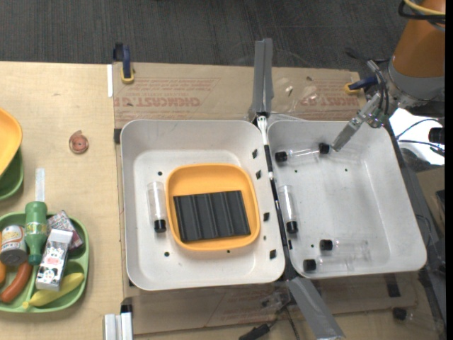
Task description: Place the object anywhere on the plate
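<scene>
Your jaws' state can't be told. The clear vial (303, 151) looks light, rigid and slippery; grasp mid-barrel for the plate (212, 178).

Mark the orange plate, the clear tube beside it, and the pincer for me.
orange plate (212, 176): camera view, on its bare upper rim.
clear tube (155, 204): camera view, mid-body, left of the plate.
pincer (337, 146): camera view, at the fingertips.

Light wood surface (56, 105) carries two white bins side by side: left bin (138, 190), right bin (396, 211). Cardboard sheet (191, 91) under them. Green tray (74, 278) of toy food far left, small pink disc (78, 142) nearby.
</scene>
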You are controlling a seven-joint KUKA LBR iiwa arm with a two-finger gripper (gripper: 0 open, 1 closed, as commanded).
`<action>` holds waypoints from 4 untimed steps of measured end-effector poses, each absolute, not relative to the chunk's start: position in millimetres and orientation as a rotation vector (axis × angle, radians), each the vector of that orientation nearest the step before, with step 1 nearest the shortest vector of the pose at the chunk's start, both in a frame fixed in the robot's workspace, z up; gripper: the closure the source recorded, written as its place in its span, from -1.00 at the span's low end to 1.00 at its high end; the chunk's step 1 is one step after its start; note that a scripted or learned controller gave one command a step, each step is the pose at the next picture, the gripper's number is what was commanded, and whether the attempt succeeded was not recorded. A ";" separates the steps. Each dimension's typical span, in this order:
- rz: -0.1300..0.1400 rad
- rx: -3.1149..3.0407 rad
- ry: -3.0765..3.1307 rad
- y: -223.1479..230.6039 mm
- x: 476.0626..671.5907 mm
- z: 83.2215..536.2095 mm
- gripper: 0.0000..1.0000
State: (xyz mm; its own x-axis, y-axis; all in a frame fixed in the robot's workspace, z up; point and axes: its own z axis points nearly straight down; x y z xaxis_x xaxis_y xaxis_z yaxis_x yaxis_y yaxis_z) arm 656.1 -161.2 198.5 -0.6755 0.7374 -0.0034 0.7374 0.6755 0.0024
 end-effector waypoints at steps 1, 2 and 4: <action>-0.001 1.162 2.913 -195.9 655.4 219.2 -1.00; 0.001 0.780 3.040 -122.9 646.1 226.0 -1.00; 0.000 0.463 3.101 -222.3 647.4 239.6 -1.00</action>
